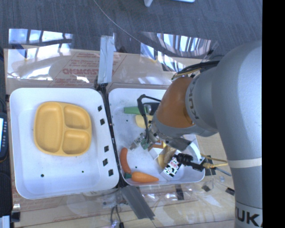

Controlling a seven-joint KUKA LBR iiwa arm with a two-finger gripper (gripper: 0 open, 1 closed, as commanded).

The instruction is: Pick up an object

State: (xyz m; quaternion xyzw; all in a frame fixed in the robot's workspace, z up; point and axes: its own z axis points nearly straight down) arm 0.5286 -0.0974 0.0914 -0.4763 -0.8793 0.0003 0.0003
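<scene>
Nearest the camera is the front strip of the tabletop [200,205], pale wood with some clear plastic over it. Just behind that, the right bin [121,133] has a carrot [143,177] lying flat along its near wall. At the carrot's left end (touching or nearly, hard to call) there's a reddish-orange piece [125,160] that runs away from the camera along the bin's left wall. A little right of those is a tan thing [165,156] half tucked under the arm, and I can't make out what it is.

The hand [142,143] sits low over the middle of that same bin, just past the carrot and near the reddish-orange piece but apart from it. Honestly I can't tell whether the hand is open or closed, or whether anything is in it, because that spot is too small and cluttered. The big grey arm [213,102] comes in from the right and covers most of the bin's right half.

Further back, a yellow thing [140,121] peeks out next to the arm's orange band. A green block [131,110] lies just beyond it, closer to the far wall.

The left bin [26,178] holds a yellow plate [62,128] with three compartments, sitting flat and a bit toward the far side.

Behind both bins there's cardboard [67,69] with red print under shiny plastic. A grey strip of tape [105,58] runs down it toward the gap between the bins. Past that it's dark floor [53,13].
</scene>
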